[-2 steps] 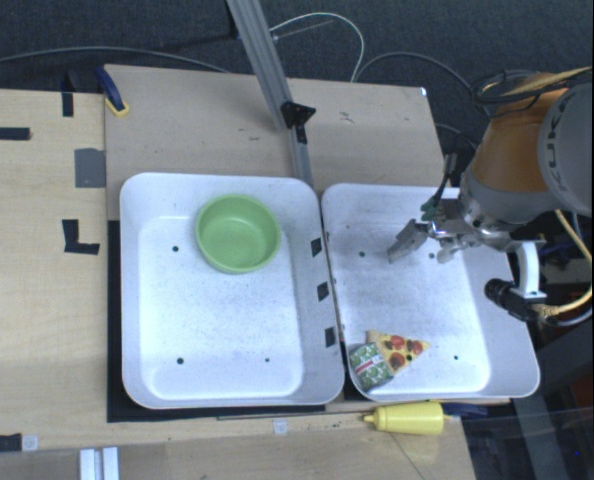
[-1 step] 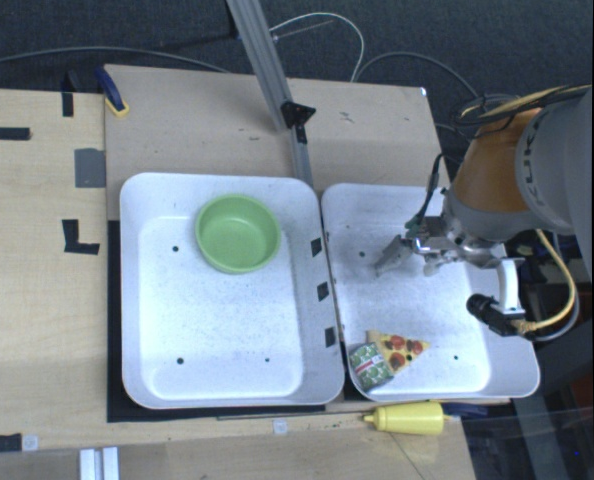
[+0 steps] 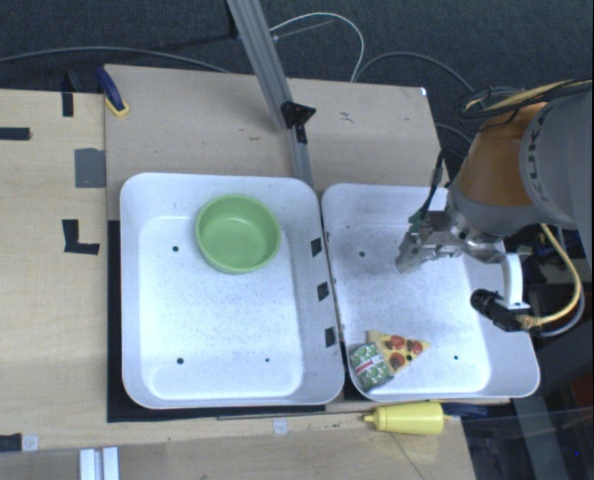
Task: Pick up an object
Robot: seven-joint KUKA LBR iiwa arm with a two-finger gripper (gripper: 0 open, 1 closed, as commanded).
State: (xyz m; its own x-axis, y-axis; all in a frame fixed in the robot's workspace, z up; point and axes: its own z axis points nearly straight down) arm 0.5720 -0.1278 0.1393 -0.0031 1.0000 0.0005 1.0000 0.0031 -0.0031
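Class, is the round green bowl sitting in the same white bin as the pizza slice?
No: the round green bowl sits in the left white bin, the pizza slice in the right white bin.

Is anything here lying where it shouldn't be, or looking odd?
One thing: a yellow bottle lies on its side on the bench, just outside the near rim of the right bin. The green bowl sits upright in the left bin, and the pizza toy lies in the right bin.
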